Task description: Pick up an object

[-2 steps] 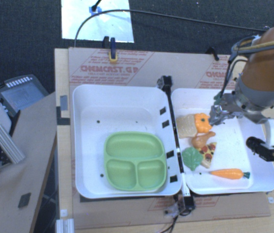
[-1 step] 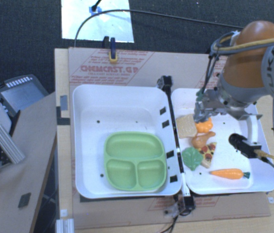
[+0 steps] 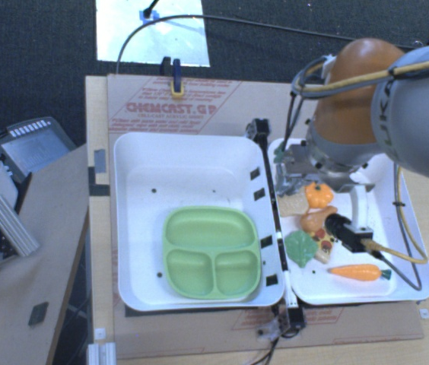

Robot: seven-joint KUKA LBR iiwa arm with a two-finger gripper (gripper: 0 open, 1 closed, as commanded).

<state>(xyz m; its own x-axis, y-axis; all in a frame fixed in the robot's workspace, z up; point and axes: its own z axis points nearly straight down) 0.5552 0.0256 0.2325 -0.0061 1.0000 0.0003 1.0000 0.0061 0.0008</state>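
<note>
Pincer (image 3: 300, 175) hangs low over the far left corner of the right bin (image 3: 406, 226), under the grey arm (image 3: 416, 112) and its orange band (image 3: 355, 90); whether it is released or clenched cannot be told, because the wrist body covers it from above. No toy can be seen caught in it.

Toy food crowds the right bin. An orange pumpkin-shaped piece (image 3: 319, 195) sits just right of the pincer, close under the wrist. Beside it, toward the near side, lies a tan, rounded piece (image 3: 315, 220), and a pale flat slice (image 3: 292, 204) lies to its left, against the bin's left wall. A green leafy piece (image 3: 300, 247) sits nearer still, with a small pizza-like wedge (image 3: 324, 243) touching its right side. A carrot (image 3: 359, 273) lies on its side near the bin's near edge, apart from the cluster.

A black cable fitting (image 3: 347, 233) and yellow cable (image 3: 397, 255) drape over the middle of the bin, partly covering the toys there.

In the left bin (image 3: 146, 166), a green divided plate (image 3: 212, 251) rests toward the near right. Black clips (image 3: 263, 196) line the seam between the bins, on the worktop (image 3: 96, 112).
</note>
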